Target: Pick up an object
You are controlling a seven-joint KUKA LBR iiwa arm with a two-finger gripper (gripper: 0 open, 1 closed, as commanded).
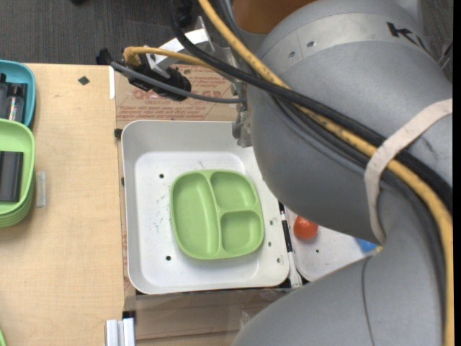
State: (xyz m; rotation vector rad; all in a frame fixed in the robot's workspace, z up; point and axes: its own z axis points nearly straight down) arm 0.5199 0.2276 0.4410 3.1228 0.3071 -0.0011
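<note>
1. Green divided plate (pixel 216 213) is the obvious candidate here, lying flat in the middle of the left white bin (pixel 140 215), three compartments facing up, nothing in them as far as I can see.
2. Other option: a small orange ball-ish thing (pixel 305 228) over in the right bin (pixel 324 254), just past the wall between the two bins. A bit of something blue (pixel 368 246) sits near it, mostly hidden, can't say what it is.
3. The arm (pixel 346 121) is hanging over the right bin and blocks most of it. Gripper state: honestly can't tell from this angle.
4. Step-wise I'd guess it's somewhere in the approach/reach phase, nothing visibly lifted.
5. Next move, if it goes for the plate, needs a grab on the rim or a divider wall, since it lies flat. The orange thing looks easier to pinch but might roll.
6. Off to the side on the wooden bench (pixel 72 193): stacked trays, teal and green (pixel 16 171), not in play.
</note>
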